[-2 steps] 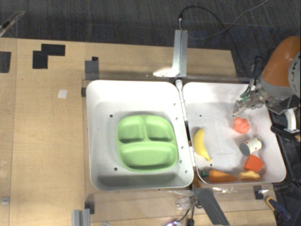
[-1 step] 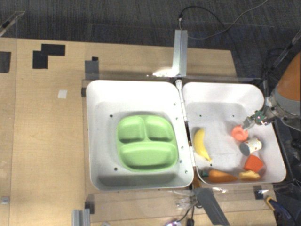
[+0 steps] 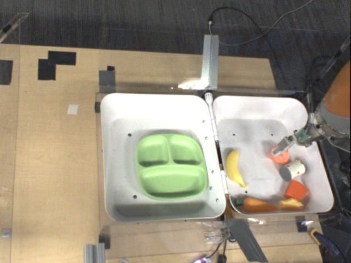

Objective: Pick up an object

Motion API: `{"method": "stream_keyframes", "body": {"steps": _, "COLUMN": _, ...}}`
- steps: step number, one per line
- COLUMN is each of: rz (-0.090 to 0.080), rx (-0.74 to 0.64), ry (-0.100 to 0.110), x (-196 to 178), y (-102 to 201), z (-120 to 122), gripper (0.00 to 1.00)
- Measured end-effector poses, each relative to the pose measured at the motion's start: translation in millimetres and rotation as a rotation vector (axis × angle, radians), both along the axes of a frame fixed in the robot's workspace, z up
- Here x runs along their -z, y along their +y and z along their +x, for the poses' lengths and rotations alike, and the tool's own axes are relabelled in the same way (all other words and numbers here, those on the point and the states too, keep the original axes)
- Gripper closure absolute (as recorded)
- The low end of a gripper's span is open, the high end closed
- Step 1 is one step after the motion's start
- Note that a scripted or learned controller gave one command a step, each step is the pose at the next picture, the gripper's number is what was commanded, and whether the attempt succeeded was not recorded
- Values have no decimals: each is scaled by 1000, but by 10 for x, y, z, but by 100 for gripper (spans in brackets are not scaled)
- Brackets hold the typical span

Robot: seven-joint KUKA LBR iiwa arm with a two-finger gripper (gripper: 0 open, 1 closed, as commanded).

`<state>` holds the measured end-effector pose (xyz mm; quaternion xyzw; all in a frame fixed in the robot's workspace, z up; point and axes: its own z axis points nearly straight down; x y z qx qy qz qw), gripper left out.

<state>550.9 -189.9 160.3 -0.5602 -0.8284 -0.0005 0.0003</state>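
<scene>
Now over the right bin (image 3: pixel 258 109), reaching in from its right wall: pincer (image 3: pixel 285 145), fingers apart, nothing between them. Just below the pincer, a small orange-red cup (image 3: pixel 279 156); further below, a white cylinder (image 3: pixel 293 170), then an orange block (image 3: pixel 296 190). Left of the pincer, a banana (image 3: pixel 235 167); along the bin's bottom edge, a carrot (image 3: pixel 259 204). Well left, in the other bin (image 3: pixel 118 119), a green tray (image 3: pixel 171 164).

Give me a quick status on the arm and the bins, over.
End effector low in right bin, over small orange-red piece. Nothing seen held. Banana, carrot, orange block nearby. Green tray in left bin.
</scene>
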Motion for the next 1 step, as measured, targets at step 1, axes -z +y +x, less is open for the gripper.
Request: {"method": "stream_keyframes", "body": {"steps": 1, "rz": -2, "rx": -121, "ry": -9, "x": 715, "y": -64, "z": 164, "gripper": 0}}
